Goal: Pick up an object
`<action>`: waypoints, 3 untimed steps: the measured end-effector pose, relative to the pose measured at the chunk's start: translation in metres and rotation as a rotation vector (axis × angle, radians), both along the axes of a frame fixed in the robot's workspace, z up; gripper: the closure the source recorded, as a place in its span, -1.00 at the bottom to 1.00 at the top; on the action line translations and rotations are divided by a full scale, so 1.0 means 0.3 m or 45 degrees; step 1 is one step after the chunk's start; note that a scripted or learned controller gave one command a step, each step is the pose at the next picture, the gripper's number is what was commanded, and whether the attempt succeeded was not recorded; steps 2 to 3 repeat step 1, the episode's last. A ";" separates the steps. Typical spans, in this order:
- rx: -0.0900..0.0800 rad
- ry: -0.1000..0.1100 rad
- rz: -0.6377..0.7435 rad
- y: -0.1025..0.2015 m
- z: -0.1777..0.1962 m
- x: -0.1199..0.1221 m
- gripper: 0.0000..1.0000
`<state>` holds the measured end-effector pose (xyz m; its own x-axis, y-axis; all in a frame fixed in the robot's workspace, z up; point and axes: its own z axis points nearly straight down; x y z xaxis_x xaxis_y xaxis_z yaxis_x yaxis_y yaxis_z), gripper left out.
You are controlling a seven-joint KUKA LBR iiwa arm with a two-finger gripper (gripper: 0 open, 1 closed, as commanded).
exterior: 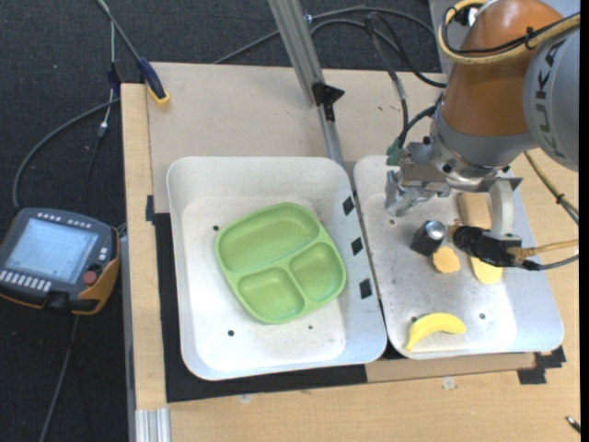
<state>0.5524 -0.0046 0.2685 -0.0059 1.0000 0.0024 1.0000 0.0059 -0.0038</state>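
My gripper (398,196) hangs over the upper left part of the right bin (396,302), below the arm's orange band. Just to its lower right, a small dark grey round object (428,238) lies on the bin floor. An orange chunk (446,261) and a yellow piece (487,271) rest a little further right. A tan block (473,212) is partly hidden behind the arm. Near the bin's front edge lies a yellow banana (439,328). I see nothing held in the gripper.
The left bin (198,247) holds a green divided plate (280,261). A slanted metal post (304,53) rises between the bins at the back. Cables run along the arm and over the right bin. A teach pendant (55,261) lies on the floor at left.
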 end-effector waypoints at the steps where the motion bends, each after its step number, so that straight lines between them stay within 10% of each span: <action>1: -0.001 -0.004 0.000 0.159 -0.007 0.011 1.00; 3: -0.001 -0.004 0.000 0.159 -0.007 0.011 1.00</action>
